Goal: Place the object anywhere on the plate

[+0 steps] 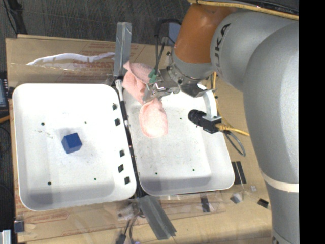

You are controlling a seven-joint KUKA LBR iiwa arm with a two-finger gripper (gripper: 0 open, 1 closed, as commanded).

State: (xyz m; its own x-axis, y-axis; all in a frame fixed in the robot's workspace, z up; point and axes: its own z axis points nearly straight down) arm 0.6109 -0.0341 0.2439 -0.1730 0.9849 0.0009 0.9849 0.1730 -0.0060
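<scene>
My gripper [155,91] hangs over the back left part of the right bin [213,161]. A pink oval object [153,119] hangs straight down from its fingertips, gripped at its top end. Its lower end is over the bin floor near the divider. A second pink piece [133,79], flat and plate-like, leans in the bin's back left corner just left of the gripper. I cannot tell whether the two pink pieces touch. A small blue cube [72,142] rests on the floor of the left bin [30,100], far from the gripper.
The grey arm with its orange band [200,32] covers the right side of the view. A black fitting with a yellow cable [205,121] sticks out over the right bin. The raised divider [127,136] runs between the bins.
</scene>
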